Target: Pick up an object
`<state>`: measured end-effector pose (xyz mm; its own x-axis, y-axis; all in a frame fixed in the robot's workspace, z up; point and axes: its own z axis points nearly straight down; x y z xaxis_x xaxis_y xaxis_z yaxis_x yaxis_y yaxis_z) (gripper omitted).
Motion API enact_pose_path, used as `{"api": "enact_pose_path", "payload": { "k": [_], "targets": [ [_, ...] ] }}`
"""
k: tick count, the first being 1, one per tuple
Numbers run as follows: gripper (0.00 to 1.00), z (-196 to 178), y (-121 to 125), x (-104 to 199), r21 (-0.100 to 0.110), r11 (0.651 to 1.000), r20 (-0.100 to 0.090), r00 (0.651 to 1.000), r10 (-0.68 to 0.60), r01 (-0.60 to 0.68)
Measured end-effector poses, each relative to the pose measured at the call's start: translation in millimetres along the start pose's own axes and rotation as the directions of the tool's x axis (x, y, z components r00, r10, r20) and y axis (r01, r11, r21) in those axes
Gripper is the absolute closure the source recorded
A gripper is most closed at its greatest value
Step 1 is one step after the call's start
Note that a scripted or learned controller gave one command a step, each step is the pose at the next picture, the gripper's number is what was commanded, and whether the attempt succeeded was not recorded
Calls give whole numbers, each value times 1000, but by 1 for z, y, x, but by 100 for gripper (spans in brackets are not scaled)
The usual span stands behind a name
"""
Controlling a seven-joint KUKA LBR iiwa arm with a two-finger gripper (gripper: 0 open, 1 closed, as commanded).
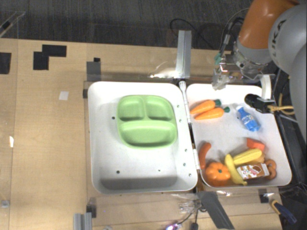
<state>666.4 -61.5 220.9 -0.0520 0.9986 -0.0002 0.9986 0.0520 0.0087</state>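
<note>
My gripper (pixel 219 80) hangs over the back edge of the right bin (pixel 283 150), above its far left corner, and I see nothing in it. Just in front of it in the bin lie two orange carrots (pixel 207 110) side by side. A small blue bottle (pixel 248 119) rests to their right. At the bin's front sit a red-brown sausage (pixel 204 152), an orange fruit (pixel 217 173), a yellow banana (pixel 234 169), a corn cob (pixel 247 155), a brown carton (pixel 253 171) and an orange-red block (pixel 255 144).
The left bin (pixel 103 152) holds a green divided plate (pixel 146 120) near its middle. A metal post (pixel 183 54) stands behind the seam between the bins. The arm's orange band and grey body fill the upper right.
</note>
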Motion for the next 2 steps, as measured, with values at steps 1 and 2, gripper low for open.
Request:
{"api": "enact_pose_path", "payload": {
  "k": [1,2],
  "targets": [
    [100,-21,-65,-8,2,969,0,969,-246,246],
    [100,-107,-64,20,1,994,0,994,-111,111]
  ]
}}
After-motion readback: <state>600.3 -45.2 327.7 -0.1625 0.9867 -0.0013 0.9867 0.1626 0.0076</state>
